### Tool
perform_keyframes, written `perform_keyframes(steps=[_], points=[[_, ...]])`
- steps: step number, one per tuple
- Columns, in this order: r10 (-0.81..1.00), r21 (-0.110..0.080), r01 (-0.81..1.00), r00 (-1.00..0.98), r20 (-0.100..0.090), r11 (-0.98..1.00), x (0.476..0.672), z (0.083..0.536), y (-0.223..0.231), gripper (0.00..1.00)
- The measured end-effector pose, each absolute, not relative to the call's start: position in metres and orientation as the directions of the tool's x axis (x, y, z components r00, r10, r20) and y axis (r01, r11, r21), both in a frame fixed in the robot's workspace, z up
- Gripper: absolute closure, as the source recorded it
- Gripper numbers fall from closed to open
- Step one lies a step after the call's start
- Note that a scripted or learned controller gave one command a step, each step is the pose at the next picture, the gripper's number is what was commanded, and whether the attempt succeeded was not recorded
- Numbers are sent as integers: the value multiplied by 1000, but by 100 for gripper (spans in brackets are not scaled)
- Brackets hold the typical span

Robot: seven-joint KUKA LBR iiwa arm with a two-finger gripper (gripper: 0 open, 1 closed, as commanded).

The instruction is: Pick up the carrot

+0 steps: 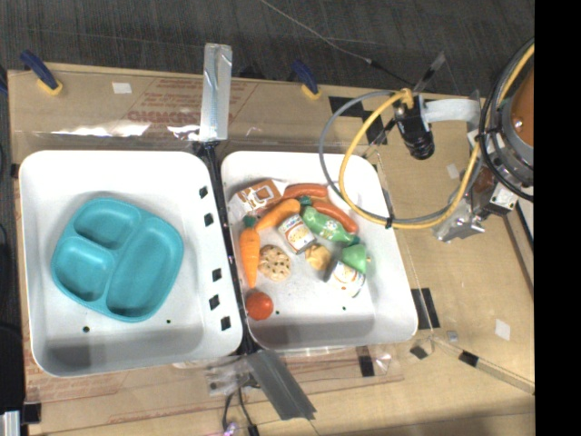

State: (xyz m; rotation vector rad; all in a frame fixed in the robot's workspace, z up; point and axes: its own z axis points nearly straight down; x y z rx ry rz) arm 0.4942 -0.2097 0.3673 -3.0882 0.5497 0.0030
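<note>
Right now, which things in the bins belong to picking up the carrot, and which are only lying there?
For the job:
- long orange carrot, left edge of right white bin

Only lying there:
- round red tomato
- round speckled cookie
- green toy vegetable
- teal divided plate, in left white bin

Set above the bench, fixed, looking down at a slant. Takes in both white bins side by side, the left bin and the right bin, with dark floor along the top edge. Far enough back to frame both bins whole, and part of the arm at the right edge
</note>
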Motion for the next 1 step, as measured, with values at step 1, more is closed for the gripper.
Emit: perform_keyframes(steps=[1], points=[[-244,-3,-244,970,7,-970,524,465,-208,100]])
